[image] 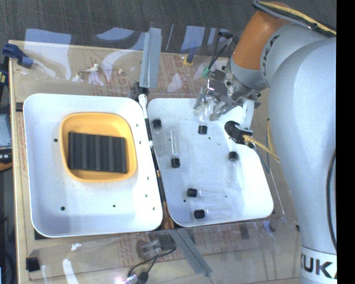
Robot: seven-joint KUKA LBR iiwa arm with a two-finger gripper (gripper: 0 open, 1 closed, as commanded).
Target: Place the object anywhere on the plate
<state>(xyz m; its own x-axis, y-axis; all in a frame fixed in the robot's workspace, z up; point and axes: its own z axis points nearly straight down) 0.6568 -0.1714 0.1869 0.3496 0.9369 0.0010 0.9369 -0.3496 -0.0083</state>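
A yellow plate (96, 120) lies in the left bin (41, 206), and a dark ribbed insert (98, 152) covers its middle. Several clear tubes with black caps lie scattered in the right bin (257, 200). One tube (174, 149) lies near that bin's left side. Two more tubes (210, 192) (213, 213) lie near its front. A single black cap (202, 129) sits just below my gripper (208, 108), which hangs low over the bin's far edge. Nothing shows as held in the gripper.
A black cap (157, 123) rests near the divider between the bins. Another cap (232, 155) sits toward the right wall. A black and yellow cable connector (236, 132) hangs beside the wrist. A metal rail (149, 58) stands behind the bins.
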